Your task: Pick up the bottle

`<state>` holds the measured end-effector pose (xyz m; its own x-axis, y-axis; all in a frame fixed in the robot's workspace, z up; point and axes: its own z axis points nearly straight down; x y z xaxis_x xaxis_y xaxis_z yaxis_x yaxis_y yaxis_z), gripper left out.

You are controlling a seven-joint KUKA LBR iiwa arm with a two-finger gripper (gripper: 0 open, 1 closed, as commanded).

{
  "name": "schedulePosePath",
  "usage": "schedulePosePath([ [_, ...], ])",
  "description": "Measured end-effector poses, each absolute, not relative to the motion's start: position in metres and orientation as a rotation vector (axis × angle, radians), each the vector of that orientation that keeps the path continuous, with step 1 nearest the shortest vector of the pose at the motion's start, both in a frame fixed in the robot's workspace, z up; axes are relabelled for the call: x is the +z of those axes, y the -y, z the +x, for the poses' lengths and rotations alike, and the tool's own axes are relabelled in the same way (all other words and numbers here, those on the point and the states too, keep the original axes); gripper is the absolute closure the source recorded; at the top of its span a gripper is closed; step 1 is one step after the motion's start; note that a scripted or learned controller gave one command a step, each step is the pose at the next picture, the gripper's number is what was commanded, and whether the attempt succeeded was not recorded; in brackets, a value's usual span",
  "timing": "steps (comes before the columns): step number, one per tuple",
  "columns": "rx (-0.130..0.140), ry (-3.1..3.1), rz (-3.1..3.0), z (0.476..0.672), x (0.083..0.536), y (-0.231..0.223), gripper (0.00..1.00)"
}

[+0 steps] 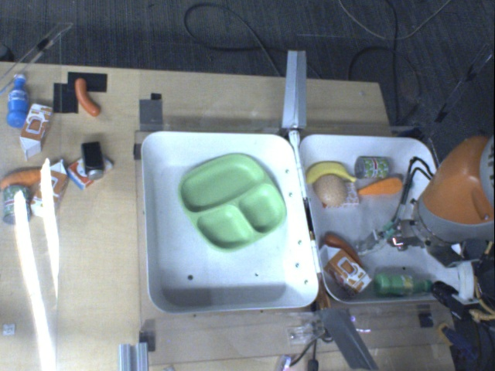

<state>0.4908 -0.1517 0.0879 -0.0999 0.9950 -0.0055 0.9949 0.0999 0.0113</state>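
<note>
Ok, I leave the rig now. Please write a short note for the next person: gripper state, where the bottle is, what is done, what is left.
Gripper: low over the right bin, near its middle; whether the fingers are open or shut cannot be told, and nothing is seen between them.
Bottle: green, lying on its side along the near edge of the right bin, beside a small carton.
Done: the arm is above the right bin.
Left: reach the bottle, grasp it, lift it.
The left bin holds a green divided tray.

bottle [401,285] green | divided plate [232,200] pale green | banana [328,171] yellow | carrot [380,188] orange
</note>
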Motion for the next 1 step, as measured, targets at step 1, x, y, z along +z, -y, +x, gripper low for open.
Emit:
schedulePosePath([
  [1, 0.011, -2.087, 2.328, 0.4914, 0.0884, 0.0908, 0.0],
])
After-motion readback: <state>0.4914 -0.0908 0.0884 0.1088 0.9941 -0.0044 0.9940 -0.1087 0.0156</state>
